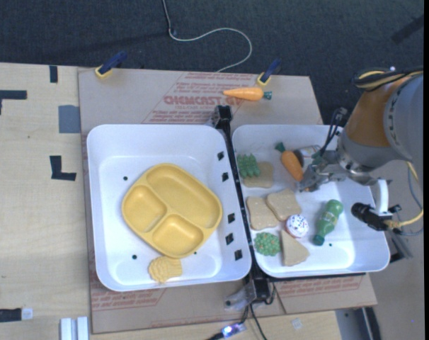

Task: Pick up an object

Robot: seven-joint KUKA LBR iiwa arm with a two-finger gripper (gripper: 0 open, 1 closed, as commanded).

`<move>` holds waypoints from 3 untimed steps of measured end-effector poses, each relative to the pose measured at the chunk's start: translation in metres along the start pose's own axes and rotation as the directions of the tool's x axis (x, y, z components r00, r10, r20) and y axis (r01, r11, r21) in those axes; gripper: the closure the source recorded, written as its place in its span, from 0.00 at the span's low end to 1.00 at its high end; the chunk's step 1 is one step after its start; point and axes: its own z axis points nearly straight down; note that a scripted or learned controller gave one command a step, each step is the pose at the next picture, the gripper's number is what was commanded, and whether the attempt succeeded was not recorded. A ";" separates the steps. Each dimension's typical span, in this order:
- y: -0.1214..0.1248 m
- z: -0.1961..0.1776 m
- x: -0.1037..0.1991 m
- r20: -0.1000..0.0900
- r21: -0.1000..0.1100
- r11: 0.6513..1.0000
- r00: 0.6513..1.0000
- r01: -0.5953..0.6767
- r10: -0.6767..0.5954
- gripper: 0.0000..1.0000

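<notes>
Reaching in from the right, the arm (384,126) has its gripper (312,178) low inside the right bin (370,261), just beside the toy carrot (292,163) that lies near the bin's back wall. Whether the jaws are spread or closed I cannot tell, since the tool is dark and small against the bin floor, and nothing shows between them, so no grasp can be claimed. The carrot looks the likeliest target, being the closest thing to the tool, though that is only a judgement. Around it lie the other candidates: a green bottle (327,218) near the bin's right side, a small white ball with red spots (296,225) just beside it, several bread slices (282,205) in the middle, and two green leafy pieces (248,165), one at the back left and one toward the front. The left bin (101,190) holds a yellow divided plate (172,209) and a yellow waffle-like piece (164,268) near its front edge. A second carrot (244,94) rests on the cardboard behind the bins. As things stand, the approach seems made, while closing on an object and lifting it clear of the bin remain to be done.
</notes>
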 end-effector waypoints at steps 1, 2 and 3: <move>-0.001 -0.046 0.008 0.000 0.000 1.000 1.000 -0.001 0.001 1.00; 0.000 -0.092 0.017 0.000 -0.001 1.000 1.000 -0.001 0.001 1.00; 0.001 -0.130 0.018 0.001 -0.001 1.000 1.000 -0.001 0.001 1.00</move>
